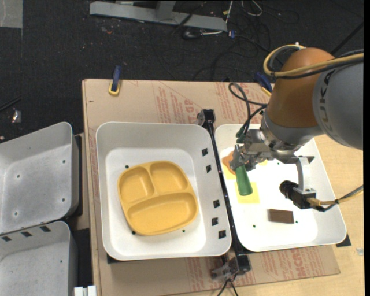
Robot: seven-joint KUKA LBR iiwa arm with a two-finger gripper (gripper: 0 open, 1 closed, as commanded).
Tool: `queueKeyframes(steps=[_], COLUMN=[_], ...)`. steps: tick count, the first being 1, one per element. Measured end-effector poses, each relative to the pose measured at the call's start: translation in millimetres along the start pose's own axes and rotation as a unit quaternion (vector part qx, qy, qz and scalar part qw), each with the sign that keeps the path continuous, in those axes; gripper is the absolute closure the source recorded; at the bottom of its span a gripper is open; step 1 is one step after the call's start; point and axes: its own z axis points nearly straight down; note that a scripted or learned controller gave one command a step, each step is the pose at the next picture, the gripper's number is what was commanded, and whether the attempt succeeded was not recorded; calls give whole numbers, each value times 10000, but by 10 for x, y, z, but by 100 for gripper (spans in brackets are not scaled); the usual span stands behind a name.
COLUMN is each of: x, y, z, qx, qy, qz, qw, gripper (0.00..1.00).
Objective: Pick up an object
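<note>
Gripper (243, 163): over right bin's (324, 231) left side, grip state cannot be told | green cylinder (244, 182): just beneath, on yellow pad (250, 195) | arm (338, 104): lettering "KU" legible | yellow divided plate (158, 196): left bin (110, 191)

A robotics lab: a grey and orange industrial arm (315, 98) reaches over two white bins (110, 144) set on a plywood bench (150, 95) held by a blue clamp (115, 81). Loose cables (243, 11) trail across dark carpet (40, 58), and spare white trays (34, 173) lie beside the bench.
</note>
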Motion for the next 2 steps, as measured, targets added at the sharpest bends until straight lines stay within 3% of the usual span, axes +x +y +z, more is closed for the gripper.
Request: queueKeyframes(steps=[2], x=[1017], y=[-230], z=[109], qx=[1], qy=[3], qz=[-8], qw=[10000], gripper=[100])
